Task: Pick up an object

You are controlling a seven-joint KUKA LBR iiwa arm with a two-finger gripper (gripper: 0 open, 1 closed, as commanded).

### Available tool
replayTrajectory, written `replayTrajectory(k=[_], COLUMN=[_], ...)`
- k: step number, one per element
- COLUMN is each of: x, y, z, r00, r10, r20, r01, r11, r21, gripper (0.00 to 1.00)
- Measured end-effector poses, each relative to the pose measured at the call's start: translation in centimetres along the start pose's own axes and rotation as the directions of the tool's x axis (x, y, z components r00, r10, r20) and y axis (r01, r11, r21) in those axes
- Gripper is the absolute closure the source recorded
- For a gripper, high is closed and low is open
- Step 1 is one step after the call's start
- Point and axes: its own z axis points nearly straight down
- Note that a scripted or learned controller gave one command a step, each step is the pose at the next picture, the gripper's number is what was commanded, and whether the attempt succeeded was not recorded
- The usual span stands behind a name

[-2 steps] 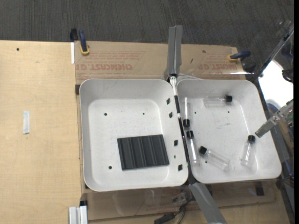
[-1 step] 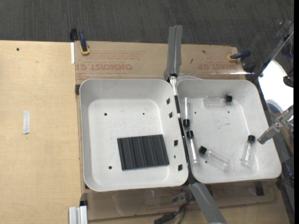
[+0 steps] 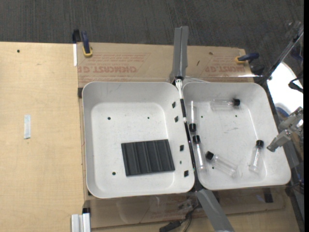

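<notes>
Two shallow white plastic bins sitting side by side on the counter [image 3: 38,129]. Left bin [image 3: 96,100] is holding one dark ribbed rectangular tray [image 3: 147,157], long axis running left-right. Right bin [image 3: 251,93] is holding five clear plastic vials with black caps: two [image 3: 192,115] [image 3: 198,151] lying along its left wall, pointing near-far; one [image 3: 224,104] far, lying left-right; one [image 3: 221,162] near, diagonal; one [image 3: 255,156] right, nearly near-far. Tool [image 3: 285,134] is hanging at the right bin's right rim.

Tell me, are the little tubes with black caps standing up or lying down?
Lying down. Each clear tube rests on its side on the floor of the right bin, black caps pointing different ways.
</notes>
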Motion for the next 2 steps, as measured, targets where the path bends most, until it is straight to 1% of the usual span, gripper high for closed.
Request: replayTrajectory(k=[1,2], x=[-0.5,0.0], y=[0.4,0.0], z=[-9.0,3.8], r00=[0.976,0.998], r10=[-0.216,0.066], r20=[0.004,-0.001], r01=[0.216,-0.066], r11=[0.976,0.998], r21=[-0.001,0.000], gripper=[0.00,0.00])
